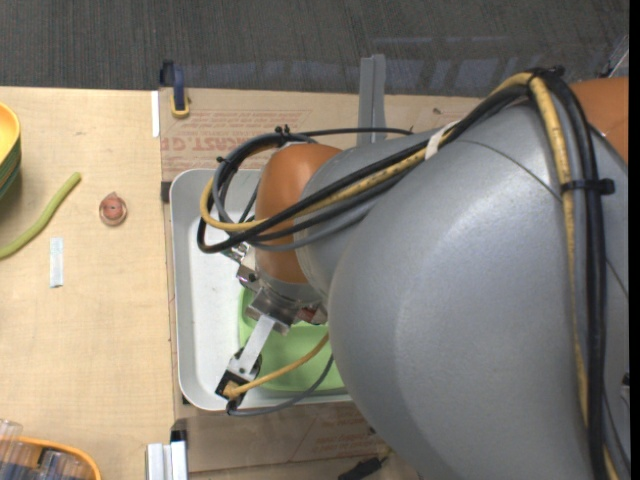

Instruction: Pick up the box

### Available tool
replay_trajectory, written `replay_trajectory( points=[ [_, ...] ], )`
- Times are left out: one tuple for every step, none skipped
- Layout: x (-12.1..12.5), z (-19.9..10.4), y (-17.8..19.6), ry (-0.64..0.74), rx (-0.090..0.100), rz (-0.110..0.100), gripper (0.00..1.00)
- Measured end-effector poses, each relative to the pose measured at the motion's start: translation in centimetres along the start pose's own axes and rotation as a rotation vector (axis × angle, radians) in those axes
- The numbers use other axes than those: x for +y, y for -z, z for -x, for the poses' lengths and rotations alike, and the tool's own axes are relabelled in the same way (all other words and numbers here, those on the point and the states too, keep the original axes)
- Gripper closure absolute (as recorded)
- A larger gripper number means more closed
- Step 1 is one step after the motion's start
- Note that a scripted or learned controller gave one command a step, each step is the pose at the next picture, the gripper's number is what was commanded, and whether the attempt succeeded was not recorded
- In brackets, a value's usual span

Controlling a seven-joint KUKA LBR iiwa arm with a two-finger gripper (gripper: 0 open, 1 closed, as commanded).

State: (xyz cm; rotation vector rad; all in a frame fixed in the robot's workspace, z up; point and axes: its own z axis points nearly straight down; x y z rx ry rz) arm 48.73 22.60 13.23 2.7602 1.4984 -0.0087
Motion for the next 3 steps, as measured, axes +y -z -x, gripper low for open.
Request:
replay_trajectory(
  points=[
    [-0.9,0.5,-1.5,-0.141,-0.002,-0.003,1.00],
    [-0.5,0.3,0.2,-0.123,0.000,0.000,1.00],
    [3.1,-2.1,-0.1,-0.074,-0.001,0.000,1.00]
  ],
)
